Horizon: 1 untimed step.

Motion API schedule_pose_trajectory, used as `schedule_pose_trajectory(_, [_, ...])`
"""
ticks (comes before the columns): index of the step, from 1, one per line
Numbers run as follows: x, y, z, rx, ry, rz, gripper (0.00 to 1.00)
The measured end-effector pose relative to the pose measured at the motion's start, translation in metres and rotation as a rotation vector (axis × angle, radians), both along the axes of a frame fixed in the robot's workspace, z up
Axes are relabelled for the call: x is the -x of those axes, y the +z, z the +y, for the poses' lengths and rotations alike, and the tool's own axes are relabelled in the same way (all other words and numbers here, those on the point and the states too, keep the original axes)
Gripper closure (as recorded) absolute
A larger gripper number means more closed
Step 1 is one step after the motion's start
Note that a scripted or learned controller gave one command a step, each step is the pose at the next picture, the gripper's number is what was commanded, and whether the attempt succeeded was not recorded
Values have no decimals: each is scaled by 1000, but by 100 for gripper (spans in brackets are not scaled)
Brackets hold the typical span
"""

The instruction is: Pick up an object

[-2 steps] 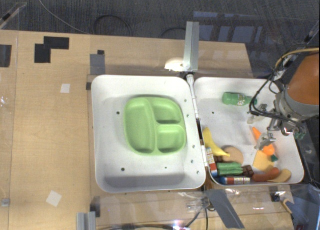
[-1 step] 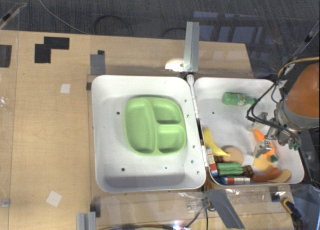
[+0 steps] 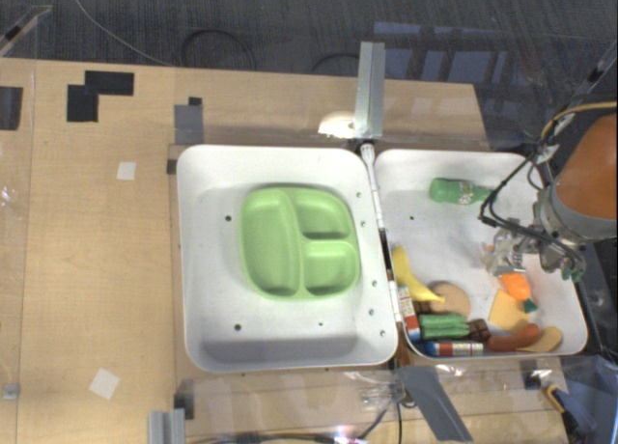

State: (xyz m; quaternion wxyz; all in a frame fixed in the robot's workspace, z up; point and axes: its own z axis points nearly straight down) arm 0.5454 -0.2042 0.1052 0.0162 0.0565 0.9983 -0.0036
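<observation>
The metal two-finger gripper point(image 3: 506, 255) hangs low in the right-hand shallow white bin point(image 3: 425, 174); whether it is spread or pinching, I cannot tell. A small orange carrot-shaped toy point(image 3: 518, 285) lies just beside it on the near side (a pale yellow wedge point(image 3: 506, 311) lies nearer still). A green bottle point(image 3: 458, 191) lies farther, to the left.

The bench point(image 3: 87, 268) looks like pale matt wood. Both bins point(image 3: 208, 336) seem smooth white plastic; the green divided tray point(image 3: 280, 249) is glossy plastic.
</observation>
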Motion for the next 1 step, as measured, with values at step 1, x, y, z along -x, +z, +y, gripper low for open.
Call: schedule_pose_trajectory(1, [9, 22, 2, 1, 365, 23, 100])
